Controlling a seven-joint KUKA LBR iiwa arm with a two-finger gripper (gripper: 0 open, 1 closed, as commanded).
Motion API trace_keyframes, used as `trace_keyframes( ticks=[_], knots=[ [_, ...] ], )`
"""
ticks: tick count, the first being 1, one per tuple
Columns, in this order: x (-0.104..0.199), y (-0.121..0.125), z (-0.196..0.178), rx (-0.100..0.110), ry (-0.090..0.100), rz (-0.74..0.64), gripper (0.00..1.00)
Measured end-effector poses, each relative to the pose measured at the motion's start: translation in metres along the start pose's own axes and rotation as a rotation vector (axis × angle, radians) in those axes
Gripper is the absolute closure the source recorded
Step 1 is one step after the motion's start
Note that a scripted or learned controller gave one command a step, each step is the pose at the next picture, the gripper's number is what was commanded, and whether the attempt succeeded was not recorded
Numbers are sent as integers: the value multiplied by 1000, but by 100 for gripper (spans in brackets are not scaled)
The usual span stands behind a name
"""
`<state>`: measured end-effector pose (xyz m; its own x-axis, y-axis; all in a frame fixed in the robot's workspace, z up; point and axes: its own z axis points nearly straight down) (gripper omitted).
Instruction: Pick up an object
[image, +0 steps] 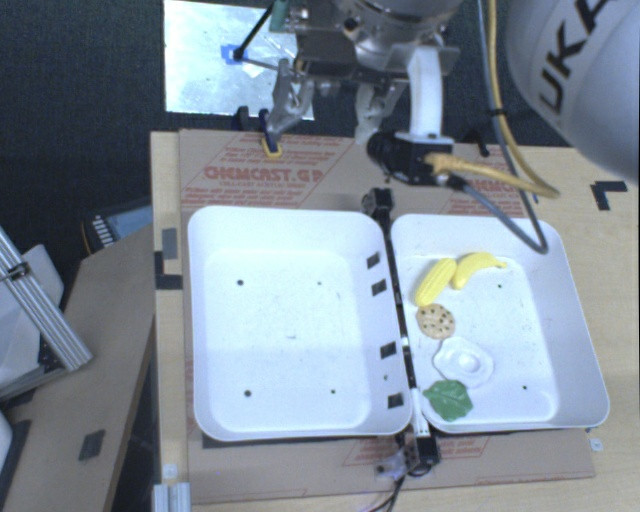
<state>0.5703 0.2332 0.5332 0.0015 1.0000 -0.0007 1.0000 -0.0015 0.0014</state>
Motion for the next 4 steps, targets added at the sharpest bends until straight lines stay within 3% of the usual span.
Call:
trace_keyframes(
  ticks=[1,2,3,4],
  knots=[
    [-1,99,1,0,0,1,0],
    [1,97,-13,-3,2,-4,100],
    [1,62,63,9,-2,-5,100],
    [2,23,73,3,1,-6,100]
  ],
)
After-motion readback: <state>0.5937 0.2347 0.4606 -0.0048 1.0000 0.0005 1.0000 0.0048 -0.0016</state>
